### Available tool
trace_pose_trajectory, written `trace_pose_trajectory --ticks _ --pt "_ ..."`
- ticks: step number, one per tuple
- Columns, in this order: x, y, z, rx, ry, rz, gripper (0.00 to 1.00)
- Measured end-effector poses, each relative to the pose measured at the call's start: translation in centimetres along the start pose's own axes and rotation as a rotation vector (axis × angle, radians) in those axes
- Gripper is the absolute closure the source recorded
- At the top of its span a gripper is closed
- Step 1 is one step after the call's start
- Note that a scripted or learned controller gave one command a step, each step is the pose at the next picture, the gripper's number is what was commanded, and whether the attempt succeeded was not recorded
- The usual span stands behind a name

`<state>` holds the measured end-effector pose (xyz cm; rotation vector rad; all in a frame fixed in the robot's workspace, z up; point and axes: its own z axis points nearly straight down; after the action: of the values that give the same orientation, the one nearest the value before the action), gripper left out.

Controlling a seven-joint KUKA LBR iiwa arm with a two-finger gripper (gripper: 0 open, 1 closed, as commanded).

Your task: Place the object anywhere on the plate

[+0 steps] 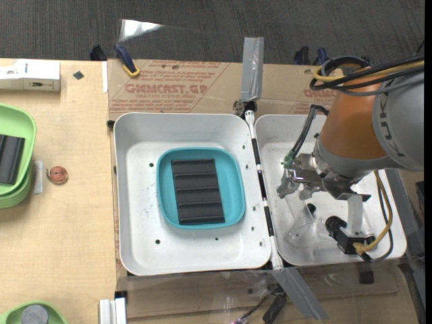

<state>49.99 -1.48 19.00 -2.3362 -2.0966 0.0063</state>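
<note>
A teal square plate [165, 181] lies in the middle of the left white bin [135, 241]. A dark grey ribbed block [197, 191] rests flat on the plate, filling most of its centre. My gripper [298, 179] hangs over the right white bin [277, 144], under the orange-banded wrist, well to the right of the plate and past the wall between the bins. The wrist and cables cover most of it. I see nothing held at its tip.
A small clear, glassy item [297, 233] lies on the right bin's floor near its front. On the bench to the left are a green dish [17, 137], a small reddish disc [58, 175] and a white box [30, 76]. Cardboard [175, 79] lies behind the bins.
</note>
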Motion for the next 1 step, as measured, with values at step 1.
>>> trace_pose_trajectory --ticks 1 --pt "4.42 1.02 -0.07 -0.003 0.0 -0.27 1.0"
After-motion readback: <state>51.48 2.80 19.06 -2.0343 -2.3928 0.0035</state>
